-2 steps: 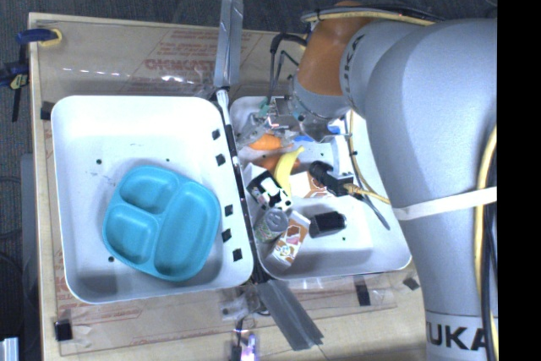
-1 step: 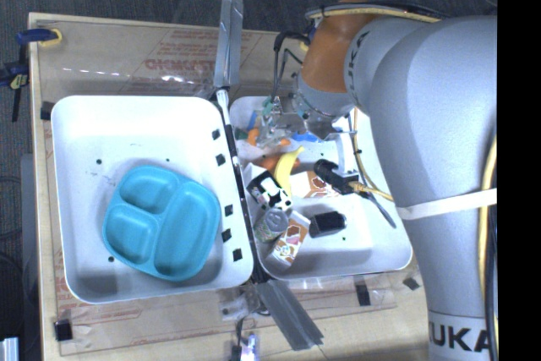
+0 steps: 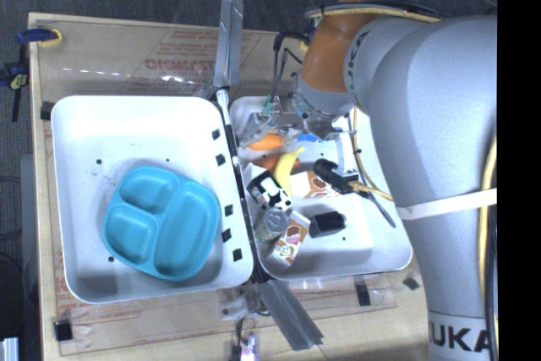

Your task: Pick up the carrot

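End effector (image 3: 283, 116) sits low in the right bin (image 3: 385, 245), at its far end; we cannot tell its state. We locate the carrot (image 3: 267, 143) directly beneath it, beside the banana (image 3: 287, 165). A blue tray (image 3: 161, 221) occupies the left bin (image 3: 84, 139).

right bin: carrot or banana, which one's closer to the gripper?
The carrot: the orange piece at the bin's far end, right beside the gripper. The yellow banana lies just below it, farther from the wrist.
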`<state>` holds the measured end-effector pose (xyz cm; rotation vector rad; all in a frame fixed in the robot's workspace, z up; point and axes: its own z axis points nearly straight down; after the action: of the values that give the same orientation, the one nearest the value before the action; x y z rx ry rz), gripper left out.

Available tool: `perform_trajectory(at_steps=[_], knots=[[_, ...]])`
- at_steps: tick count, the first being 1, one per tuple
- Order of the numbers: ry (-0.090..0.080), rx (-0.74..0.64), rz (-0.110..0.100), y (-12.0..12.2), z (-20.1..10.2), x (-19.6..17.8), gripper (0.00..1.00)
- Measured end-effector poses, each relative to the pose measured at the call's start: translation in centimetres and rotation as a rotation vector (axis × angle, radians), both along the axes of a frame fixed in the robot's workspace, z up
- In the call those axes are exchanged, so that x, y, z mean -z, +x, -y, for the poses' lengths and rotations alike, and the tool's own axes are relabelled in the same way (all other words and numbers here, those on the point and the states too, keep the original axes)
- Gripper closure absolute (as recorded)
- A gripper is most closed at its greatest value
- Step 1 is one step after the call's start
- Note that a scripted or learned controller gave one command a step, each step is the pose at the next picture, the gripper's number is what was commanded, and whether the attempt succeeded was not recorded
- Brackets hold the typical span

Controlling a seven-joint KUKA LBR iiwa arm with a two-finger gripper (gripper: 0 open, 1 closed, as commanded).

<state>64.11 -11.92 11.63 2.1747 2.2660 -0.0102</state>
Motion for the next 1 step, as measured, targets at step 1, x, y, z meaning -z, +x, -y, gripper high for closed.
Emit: perform_trajectory(at_steps=[1], knots=[[0.005, 0.212, -0.002, -4.91, -2.62, -4.06, 0.00]])
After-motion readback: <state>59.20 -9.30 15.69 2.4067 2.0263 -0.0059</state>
